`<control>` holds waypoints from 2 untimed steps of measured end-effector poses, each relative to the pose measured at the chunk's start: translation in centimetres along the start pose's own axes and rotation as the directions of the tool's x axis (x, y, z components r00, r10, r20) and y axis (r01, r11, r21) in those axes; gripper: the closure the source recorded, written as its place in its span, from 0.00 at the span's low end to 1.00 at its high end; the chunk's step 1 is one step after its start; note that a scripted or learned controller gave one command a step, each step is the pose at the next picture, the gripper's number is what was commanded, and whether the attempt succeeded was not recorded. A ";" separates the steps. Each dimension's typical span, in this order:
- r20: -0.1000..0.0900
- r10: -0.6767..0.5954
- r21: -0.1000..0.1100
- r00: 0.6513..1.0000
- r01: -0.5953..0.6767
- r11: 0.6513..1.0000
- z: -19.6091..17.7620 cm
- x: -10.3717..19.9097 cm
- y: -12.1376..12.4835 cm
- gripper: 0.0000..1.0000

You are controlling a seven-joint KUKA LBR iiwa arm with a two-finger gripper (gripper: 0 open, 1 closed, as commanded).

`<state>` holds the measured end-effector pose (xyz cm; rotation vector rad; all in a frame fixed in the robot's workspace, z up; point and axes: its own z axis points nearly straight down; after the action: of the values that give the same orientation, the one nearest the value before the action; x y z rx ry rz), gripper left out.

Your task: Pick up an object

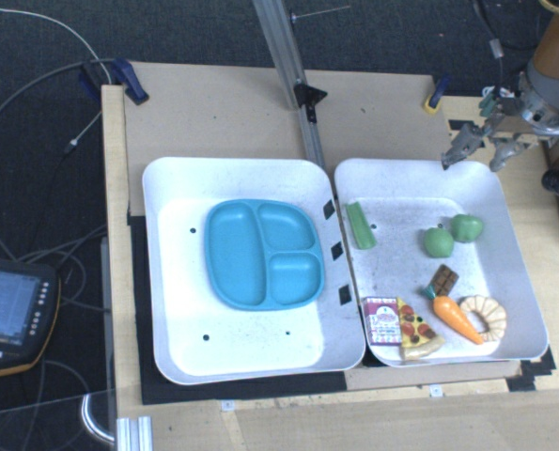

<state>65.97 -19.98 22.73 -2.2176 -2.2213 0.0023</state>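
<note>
Overhead slanted view of a bench w/ two shallow white bins side by side. Left bin (171,195) holds a blue divided plate (263,254), roughly centred. Right bin (504,214) holds the toy food: a green stick (360,225) near its left wall, two green round pieces (451,235) touching each other mid-bin, a small brown block (443,278) below them, an orange carrot (457,318) lying across a pale ring (487,314), plus a small pink box (383,320) and a pizza slice (417,332) at the front edge. The gripper (479,148) hangs over the right bin's back rim, upper right, fingers spread wide w/ nothing between them, well apart from every item.
</note>
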 end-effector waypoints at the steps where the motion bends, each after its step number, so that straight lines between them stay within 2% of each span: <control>1: 0.000 0.000 0.000 1.000 0.000 1.000 0.0 0.0 0.0 0.00; 2: -0.001 0.000 0.004 1.000 0.000 1.000 5.5 0.6 -0.9 0.00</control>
<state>65.03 -19.35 17.28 -2.2154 -2.2180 0.0056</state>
